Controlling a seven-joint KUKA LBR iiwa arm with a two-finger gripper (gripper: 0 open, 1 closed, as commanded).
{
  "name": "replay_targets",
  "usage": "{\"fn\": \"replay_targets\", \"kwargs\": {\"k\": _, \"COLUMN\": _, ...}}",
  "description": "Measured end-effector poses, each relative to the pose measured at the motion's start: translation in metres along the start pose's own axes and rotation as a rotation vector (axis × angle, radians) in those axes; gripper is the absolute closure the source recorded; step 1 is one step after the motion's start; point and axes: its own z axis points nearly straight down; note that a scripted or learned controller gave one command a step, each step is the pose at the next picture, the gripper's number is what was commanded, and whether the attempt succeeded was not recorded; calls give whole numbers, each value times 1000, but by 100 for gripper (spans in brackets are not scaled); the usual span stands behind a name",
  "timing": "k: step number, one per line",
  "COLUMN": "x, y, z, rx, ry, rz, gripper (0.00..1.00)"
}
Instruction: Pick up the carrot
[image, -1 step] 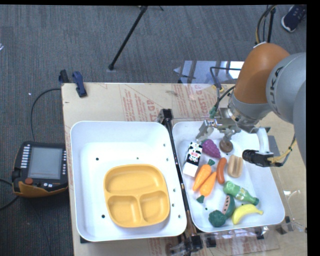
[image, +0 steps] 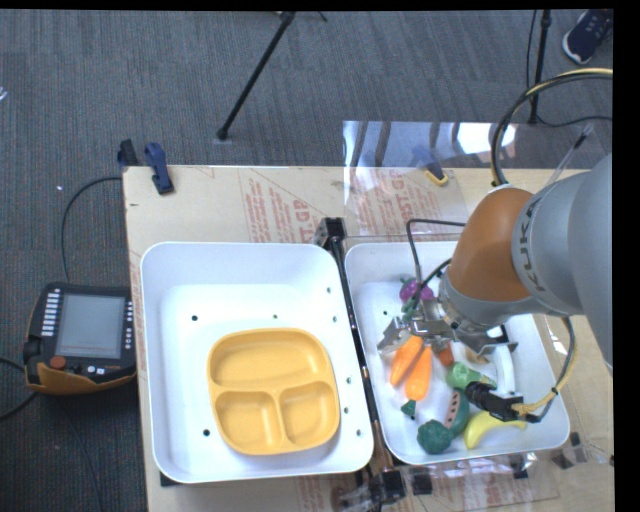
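Note:
An orange carrot (image: 419, 372) lies in the right bin (image: 372, 262), left of centre, with a second orange piece (image: 402, 361) close beside it. My gripper (image: 421, 326) hangs directly over the carrot's upper end, low in the bin. The grey wrist and orange band (image: 490, 258) cover the bin's middle and hide what lies behind them. I cannot make out whether anything is between the gripper's tips.
Around the carrot lie a purple item (image: 411, 292), a green vegetable (image: 463, 377), a broccoli (image: 433, 437), a yellow banana (image: 486, 428) and a white piece (image: 504, 371). A yellow divided plate (image: 272, 388) sits in the left bin (image: 165, 300). A pendant (image: 80, 335) rests on the floor to the left.

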Motion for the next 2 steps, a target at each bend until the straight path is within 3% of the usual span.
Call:
{"fn": "replay_targets", "kwargs": {"k": 1, "x": -1, "y": -1, "z": -8, "rx": 7, "ry": 4, "rz": 10, "gripper": 100}}
{"fn": "replay_targets", "kwargs": {"k": 2, "x": 33, "y": -8, "z": -99, "rx": 1, "ry": 0, "rz": 279, "gripper": 100}}
